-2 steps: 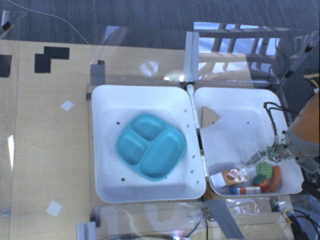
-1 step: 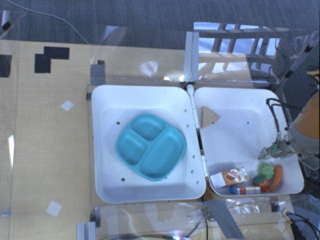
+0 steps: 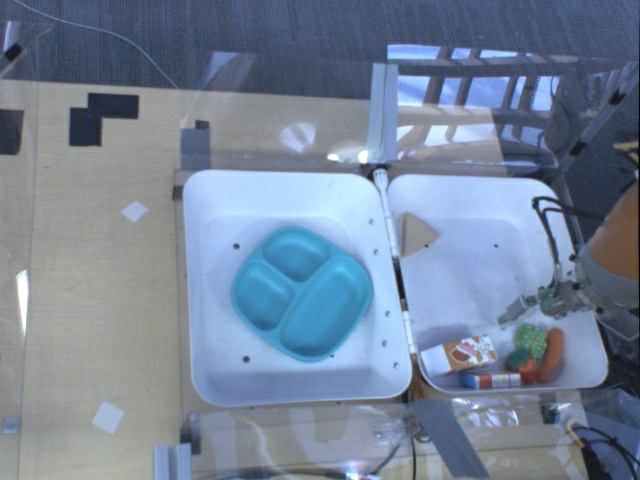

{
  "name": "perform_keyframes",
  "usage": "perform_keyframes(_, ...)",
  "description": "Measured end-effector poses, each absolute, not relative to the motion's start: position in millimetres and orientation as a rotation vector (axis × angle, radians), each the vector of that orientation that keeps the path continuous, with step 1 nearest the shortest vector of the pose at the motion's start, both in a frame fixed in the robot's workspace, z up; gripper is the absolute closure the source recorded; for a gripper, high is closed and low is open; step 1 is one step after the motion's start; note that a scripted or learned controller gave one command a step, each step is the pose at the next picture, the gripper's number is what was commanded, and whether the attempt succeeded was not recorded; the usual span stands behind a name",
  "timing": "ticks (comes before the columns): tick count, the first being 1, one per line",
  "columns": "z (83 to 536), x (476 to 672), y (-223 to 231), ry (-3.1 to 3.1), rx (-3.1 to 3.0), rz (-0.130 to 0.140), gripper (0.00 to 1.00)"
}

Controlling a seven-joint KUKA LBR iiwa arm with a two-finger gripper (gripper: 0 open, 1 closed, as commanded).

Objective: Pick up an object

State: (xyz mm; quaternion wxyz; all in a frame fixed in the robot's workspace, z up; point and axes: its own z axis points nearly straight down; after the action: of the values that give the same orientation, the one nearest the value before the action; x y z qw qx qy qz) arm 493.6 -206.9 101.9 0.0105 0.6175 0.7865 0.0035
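Note:
In the right bin (image 3: 470,218), along its near wall, lie a small orange-and-white carton (image 3: 469,352), a red, white and blue tube (image 3: 490,379), a green broccoli toy (image 3: 530,340) and an orange sausage-shaped toy (image 3: 551,356). A tan wedge (image 3: 417,233) rests near the bin's far left corner. My gripper (image 3: 524,309) reaches in from the right and hovers just above and beyond the broccoli toy. Nothing shows in its grasp.
The left bin (image 3: 215,368) holds a blue divided plate (image 3: 302,293). A raised divider (image 3: 392,268) separates the two bins. A black cable (image 3: 552,230) loops along the right bin's far right side, beside the arm (image 3: 612,258).

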Motion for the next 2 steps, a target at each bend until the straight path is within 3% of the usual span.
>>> perform_keyframes(1, 153.1, 528.6, -205.8, 2.771, 1.466, 0.003, 0.00)
perform_keyframes(2, 88.9, 498.2, -205.8, 2.628, 1.700, 0.006, 0.00)
